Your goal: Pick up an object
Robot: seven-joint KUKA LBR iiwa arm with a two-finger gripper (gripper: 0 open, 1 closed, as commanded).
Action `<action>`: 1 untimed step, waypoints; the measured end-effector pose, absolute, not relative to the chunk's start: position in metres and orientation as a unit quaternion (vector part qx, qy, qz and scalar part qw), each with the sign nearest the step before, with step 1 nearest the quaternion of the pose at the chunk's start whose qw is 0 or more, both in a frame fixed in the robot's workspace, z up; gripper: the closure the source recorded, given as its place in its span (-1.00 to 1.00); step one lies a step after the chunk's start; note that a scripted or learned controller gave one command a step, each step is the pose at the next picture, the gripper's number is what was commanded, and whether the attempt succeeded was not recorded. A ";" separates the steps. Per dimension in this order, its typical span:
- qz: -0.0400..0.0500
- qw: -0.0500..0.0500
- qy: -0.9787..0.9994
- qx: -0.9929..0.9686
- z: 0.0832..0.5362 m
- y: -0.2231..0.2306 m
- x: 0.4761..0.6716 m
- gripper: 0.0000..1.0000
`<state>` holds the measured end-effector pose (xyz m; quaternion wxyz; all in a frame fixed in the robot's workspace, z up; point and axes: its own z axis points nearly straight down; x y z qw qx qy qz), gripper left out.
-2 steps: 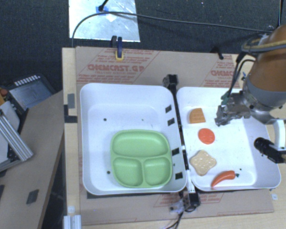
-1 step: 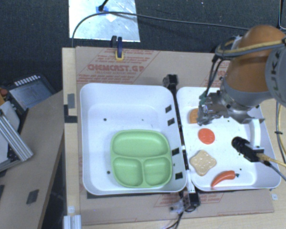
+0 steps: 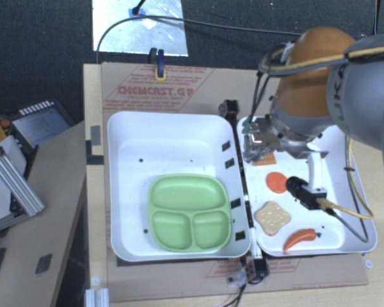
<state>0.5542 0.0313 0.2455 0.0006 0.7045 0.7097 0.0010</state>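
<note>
While gripper (image 3: 259, 147) hovers, red disc (image 3: 276, 182), cracker (image 3: 272, 217), pepper (image 3: 300, 238) nearby

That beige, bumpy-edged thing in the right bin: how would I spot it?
Look in the right bin, near its front edge. The beige cracker-like piece lies between the red disc behind it and the orange-red chilli pepper. It alone is pale, flat and scalloped.

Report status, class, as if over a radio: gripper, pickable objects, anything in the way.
Gripper low at right bin's far end, fingers hidden. Red disc, cracker, chili loose in the bin. Black fitting with cable beside the disc.
</note>
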 end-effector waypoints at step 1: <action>0.001 0.000 0.710 0.704 0.239 0.075 0.565 1.00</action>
